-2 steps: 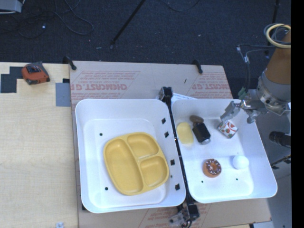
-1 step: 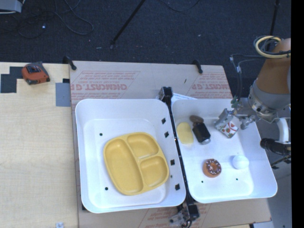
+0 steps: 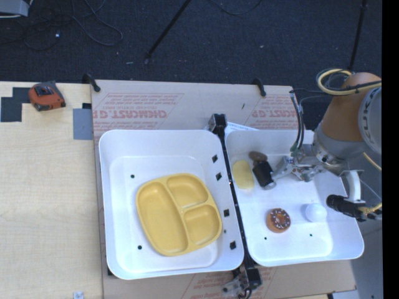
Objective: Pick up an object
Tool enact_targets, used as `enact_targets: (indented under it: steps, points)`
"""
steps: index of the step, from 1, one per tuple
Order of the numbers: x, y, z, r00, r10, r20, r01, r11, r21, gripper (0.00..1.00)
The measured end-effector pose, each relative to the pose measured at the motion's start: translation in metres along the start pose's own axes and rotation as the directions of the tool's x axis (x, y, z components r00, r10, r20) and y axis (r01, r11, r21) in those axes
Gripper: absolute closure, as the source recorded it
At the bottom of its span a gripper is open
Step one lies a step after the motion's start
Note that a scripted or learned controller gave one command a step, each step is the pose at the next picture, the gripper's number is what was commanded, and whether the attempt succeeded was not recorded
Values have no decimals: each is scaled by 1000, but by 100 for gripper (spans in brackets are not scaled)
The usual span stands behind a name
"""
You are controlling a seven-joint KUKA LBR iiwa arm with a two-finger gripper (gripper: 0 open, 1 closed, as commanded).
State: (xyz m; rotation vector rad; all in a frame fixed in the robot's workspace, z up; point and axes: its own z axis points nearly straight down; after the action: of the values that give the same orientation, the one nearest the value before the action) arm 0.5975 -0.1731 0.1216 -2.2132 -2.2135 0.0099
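End effector (image 3: 264, 174) is hovering just beside the yellow piece (image 3: 242, 174) in the right bin (image 3: 336, 249); grip state unclear. Donut (image 3: 278, 220) is sitting nearby; yellow tray (image 3: 178, 213) is filling the left bin (image 3: 118, 161).

- Two white bins sit side by side on the bench (image 3: 43, 198): the left bin (image 3: 118, 154) holds a yellow divided tray (image 3: 179, 213) with three compartments.
- In the right bin (image 3: 336, 245), the gripper (image 3: 263, 173) hangs at about 10 o'clock, its dark tip just beside a pale yellow oval piece (image 3: 242, 174).
- A brown doughnut-like piece (image 3: 278, 220) lies near 6 o'clock; a white ball (image 3: 315, 213) lies at its 3 o'clock.
- An orange tape measure (image 3: 47, 96) rests at the bench's 10 o'clock corner.
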Motion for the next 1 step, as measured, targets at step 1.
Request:
enact_targets:
  steps: [1]
  points:
    - [-1,6,8,1000,-2,4,2,1000,-25,0]
